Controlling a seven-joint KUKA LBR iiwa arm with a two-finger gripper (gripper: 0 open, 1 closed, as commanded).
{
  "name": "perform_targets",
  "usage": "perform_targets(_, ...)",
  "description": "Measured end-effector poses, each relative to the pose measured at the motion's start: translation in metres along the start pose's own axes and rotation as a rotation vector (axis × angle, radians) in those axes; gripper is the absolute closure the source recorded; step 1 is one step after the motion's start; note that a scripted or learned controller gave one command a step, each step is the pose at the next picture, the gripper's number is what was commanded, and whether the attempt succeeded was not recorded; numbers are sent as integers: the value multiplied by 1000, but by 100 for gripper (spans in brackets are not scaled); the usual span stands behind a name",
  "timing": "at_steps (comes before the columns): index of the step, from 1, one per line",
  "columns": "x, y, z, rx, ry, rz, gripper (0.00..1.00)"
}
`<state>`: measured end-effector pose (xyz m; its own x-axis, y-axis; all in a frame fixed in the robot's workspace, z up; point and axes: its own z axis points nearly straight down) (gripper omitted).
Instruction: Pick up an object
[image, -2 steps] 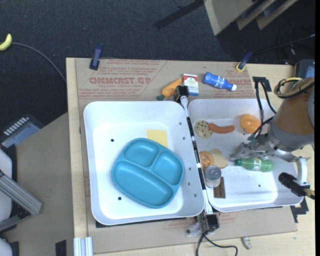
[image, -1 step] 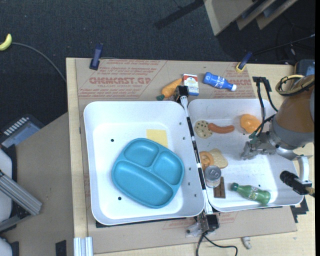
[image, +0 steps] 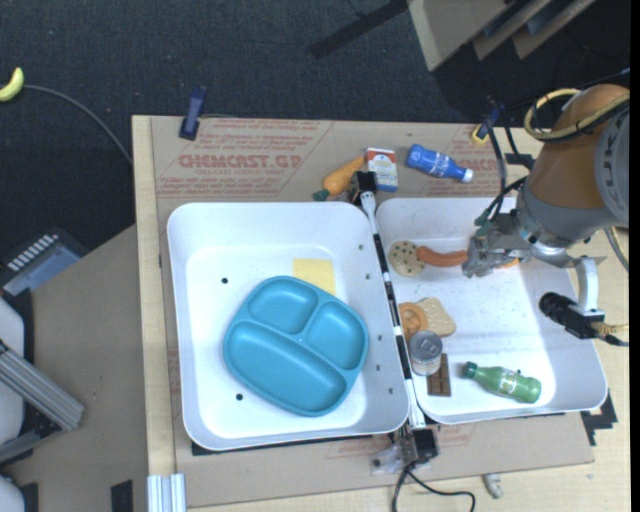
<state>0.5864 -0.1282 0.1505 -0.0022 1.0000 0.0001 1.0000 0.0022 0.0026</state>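
Note:
My gripper hangs low over the back of the right bin, right at the right end of an orange-red sausage. Whether it holds the sausage is not visible. Left of the sausage lies a round tan cookie. Nearer the front are a bread piece, a pretzel-like ring, a small metal can, a dark brown block and a green bottle lying on its side.
The left bin holds a blue divided plate and a yellow slice. Behind the bins on the cardboard lie a blue bottle, a small carton and a carrot. A black part of the arm juts over the right bin.

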Motion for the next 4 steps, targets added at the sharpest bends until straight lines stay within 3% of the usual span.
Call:
perform_targets(1, -1, -1, 1, 2, 0, 1, 0)
perform_targets(2, -41, -54, 66, 5, -1, 3, 0)
perform_targets(3, -88, -2, -53, -1, -3, 2, 0)
perform_targets(4, -85, 35, 49, 7, 1, 1, 0)
